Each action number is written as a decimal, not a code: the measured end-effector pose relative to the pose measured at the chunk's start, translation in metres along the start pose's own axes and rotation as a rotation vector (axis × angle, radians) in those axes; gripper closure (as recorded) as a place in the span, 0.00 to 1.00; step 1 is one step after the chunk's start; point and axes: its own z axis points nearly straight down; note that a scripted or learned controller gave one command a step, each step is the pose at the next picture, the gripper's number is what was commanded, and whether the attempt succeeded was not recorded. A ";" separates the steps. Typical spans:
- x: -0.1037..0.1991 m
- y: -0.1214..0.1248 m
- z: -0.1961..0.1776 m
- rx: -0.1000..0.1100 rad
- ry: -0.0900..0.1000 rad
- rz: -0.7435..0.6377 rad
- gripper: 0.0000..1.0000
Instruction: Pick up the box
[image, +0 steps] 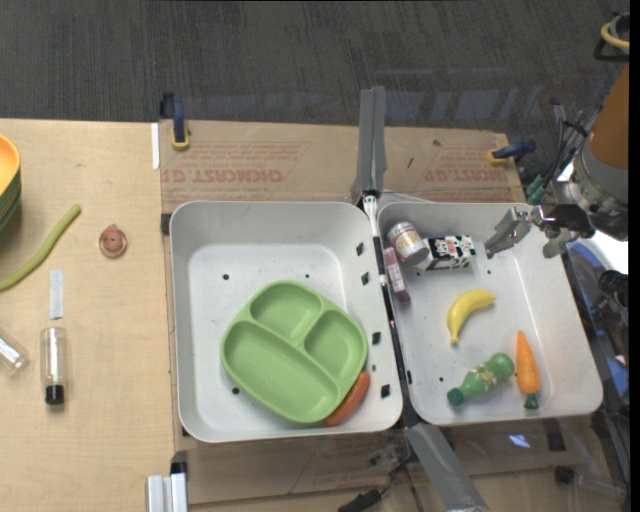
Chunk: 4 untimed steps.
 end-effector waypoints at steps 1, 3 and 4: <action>0.088 0.005 0.096 0.002 0.000 0.192 0.00; -0.019 0.087 0.176 -0.035 0.004 0.074 0.00; -0.020 0.087 0.166 -0.037 0.002 0.076 1.00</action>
